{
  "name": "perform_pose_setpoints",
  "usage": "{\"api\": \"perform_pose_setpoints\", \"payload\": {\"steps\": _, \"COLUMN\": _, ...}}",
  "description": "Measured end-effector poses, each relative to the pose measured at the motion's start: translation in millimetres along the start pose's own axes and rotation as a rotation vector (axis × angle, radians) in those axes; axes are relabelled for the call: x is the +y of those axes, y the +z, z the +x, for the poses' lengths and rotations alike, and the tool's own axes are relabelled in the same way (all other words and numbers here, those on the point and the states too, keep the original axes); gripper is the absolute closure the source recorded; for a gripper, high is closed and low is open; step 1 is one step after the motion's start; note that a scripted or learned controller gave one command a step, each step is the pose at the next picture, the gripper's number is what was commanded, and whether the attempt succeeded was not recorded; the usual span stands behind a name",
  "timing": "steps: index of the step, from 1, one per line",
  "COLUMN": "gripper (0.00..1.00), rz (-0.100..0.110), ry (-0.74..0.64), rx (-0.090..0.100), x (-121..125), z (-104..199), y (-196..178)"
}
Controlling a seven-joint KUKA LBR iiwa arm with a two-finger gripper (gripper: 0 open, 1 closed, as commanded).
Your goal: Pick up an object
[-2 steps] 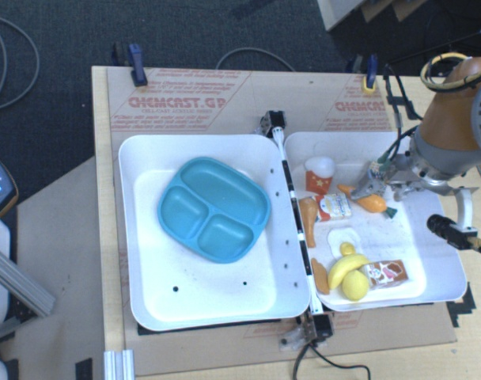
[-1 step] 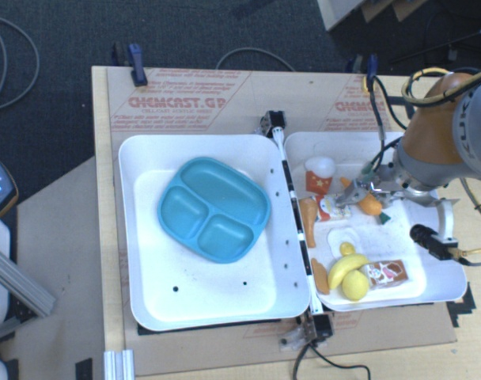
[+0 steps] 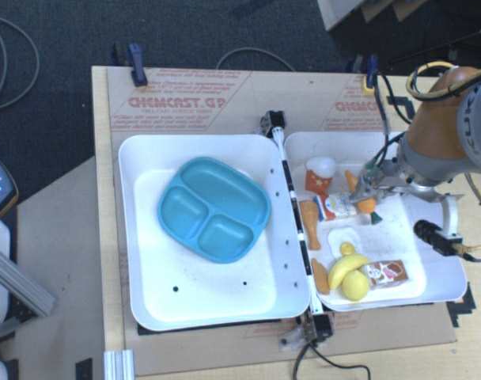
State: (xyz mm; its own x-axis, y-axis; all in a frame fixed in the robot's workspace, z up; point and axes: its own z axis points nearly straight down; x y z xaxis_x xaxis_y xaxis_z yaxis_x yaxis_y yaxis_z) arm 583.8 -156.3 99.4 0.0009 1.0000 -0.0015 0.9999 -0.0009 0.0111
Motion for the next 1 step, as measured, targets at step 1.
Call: {"api": "perform_pose_setpoints", "payload": {"steps": 1, "gripper": 1.0, "rz": 0.002, "ry": -0.011, "rx": 0.003, "x": 12.4, "z": 99.5, "y": -91.0}}
